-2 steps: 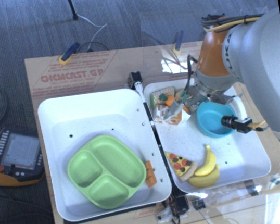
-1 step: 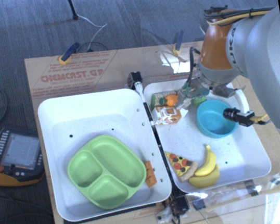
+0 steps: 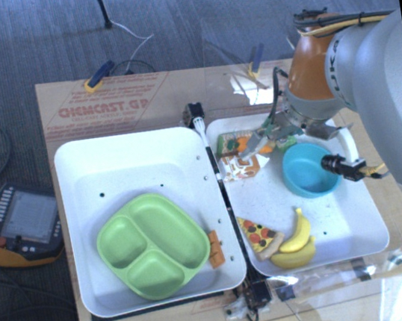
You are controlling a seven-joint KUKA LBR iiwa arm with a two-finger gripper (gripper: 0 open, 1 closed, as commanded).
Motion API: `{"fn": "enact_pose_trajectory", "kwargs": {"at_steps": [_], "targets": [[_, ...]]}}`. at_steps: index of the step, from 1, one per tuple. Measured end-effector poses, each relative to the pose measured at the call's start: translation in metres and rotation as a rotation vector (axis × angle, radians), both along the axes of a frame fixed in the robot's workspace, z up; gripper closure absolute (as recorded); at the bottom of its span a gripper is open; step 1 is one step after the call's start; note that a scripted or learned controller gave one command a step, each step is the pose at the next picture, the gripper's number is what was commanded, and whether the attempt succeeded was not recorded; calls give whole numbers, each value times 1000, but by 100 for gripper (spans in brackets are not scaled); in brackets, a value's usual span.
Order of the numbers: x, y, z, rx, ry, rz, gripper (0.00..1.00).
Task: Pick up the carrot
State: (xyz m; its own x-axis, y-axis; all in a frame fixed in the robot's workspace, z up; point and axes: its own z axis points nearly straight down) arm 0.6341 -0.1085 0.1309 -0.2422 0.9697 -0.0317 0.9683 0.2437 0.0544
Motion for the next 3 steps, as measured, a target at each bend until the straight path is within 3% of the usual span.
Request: {"fn": "enact_pose_trajectory", "kwargs": {"at_steps": [1, 2, 3], "targets": [[26, -31, -15, 22, 16, -214, 0], [15, -31, -25, 13, 52, -213, 100], [31, 67, 81, 33, 48, -524, 100]]}}
